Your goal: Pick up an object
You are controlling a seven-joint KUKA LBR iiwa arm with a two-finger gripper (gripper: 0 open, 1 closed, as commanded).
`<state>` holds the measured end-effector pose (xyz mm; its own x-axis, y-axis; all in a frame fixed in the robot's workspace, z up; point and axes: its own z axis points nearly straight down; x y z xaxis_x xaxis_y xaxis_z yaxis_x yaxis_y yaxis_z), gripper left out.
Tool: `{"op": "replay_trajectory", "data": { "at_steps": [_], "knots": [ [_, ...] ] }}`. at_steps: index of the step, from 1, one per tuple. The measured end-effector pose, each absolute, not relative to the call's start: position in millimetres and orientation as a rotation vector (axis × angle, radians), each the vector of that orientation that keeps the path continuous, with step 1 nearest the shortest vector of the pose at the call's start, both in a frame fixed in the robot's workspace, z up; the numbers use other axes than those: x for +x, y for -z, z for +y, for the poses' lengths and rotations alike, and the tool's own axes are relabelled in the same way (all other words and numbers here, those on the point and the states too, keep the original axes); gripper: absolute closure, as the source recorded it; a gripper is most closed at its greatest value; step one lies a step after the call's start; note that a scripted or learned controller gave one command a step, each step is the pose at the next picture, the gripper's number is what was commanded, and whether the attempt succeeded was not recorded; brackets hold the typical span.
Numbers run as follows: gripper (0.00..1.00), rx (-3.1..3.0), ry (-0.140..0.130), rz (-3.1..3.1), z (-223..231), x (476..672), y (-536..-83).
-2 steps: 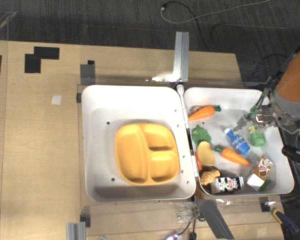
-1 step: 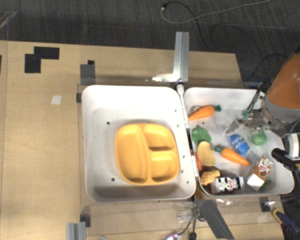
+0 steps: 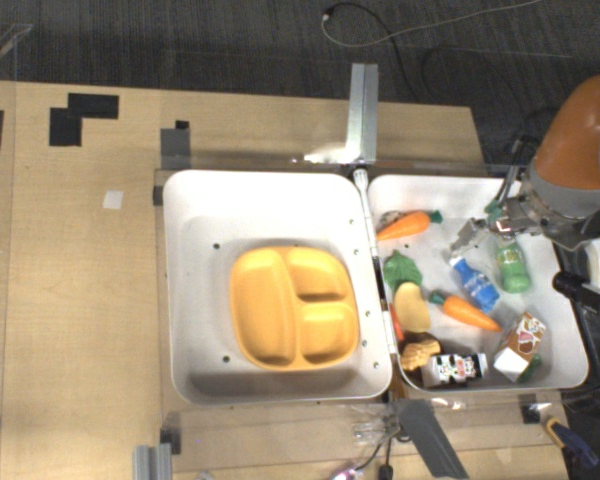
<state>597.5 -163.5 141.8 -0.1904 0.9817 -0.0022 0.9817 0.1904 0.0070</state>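
At the right of the frame, the gripper [image 3: 477, 232] hovers over the right bin [image 3: 578, 368], fingers spread and empty, so nothing is picked up yet.

Glossy plastic tray [image 3: 290, 303]; smooth white bins [image 3: 195, 268]; wood bench [image 3: 70, 298].

A robotics lab — plywood bench [image 3: 70, 298], metal bracket [image 3: 364, 108], loose cable [image 3: 430, 38] on dark carpet.

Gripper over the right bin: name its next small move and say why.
Probably lower the gripper straight down onto the blue bottle just below it in the camera view. It hovers above the right bin with nothing between its fingers, and that bottle lies nearest.
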Motion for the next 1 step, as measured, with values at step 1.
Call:
{"op": "replay_trajectory", "data": {
  "at_steps": [1],
  "knots": [
    [0.00, 1.971, -0.023, 2.434, -179.4, 580.6, -105.5]
  ]
}}
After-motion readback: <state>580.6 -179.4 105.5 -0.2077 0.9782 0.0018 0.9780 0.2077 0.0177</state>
